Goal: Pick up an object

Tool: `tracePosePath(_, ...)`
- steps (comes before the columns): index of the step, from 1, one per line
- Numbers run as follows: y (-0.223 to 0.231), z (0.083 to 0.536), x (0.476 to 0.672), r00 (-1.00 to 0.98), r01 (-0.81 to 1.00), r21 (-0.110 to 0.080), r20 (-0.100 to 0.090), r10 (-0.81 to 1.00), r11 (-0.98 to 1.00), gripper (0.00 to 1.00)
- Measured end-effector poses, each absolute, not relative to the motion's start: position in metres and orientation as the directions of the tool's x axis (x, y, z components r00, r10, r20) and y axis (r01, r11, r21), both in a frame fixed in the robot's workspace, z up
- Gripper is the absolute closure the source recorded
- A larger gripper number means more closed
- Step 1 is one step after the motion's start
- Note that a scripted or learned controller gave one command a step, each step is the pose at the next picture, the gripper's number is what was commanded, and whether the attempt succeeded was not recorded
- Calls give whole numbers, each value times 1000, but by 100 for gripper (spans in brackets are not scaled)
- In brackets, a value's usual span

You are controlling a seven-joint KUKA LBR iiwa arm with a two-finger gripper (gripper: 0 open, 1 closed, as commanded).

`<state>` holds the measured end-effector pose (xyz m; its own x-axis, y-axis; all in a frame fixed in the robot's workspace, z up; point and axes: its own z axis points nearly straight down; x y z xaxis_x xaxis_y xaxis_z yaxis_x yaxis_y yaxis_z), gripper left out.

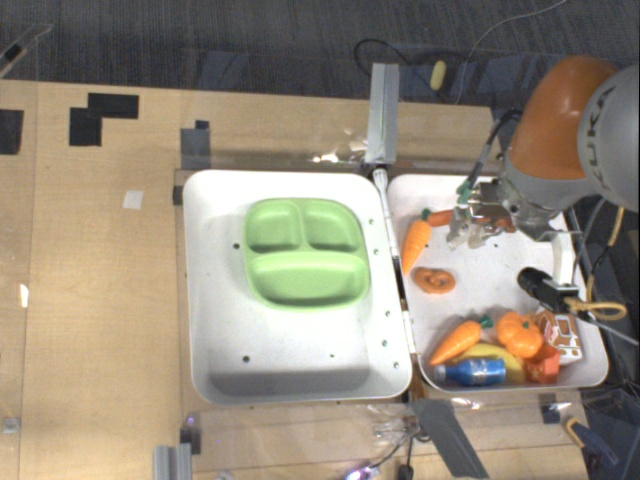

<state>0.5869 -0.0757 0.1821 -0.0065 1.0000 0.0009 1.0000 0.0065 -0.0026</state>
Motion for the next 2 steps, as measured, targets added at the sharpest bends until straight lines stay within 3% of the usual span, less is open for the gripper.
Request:
tracePosePath(1,-80,231,568,-138,990,0,0,990,138,100)
tracePosePath(2,-26,182,598,-131,991,-2,1,991,131,100)
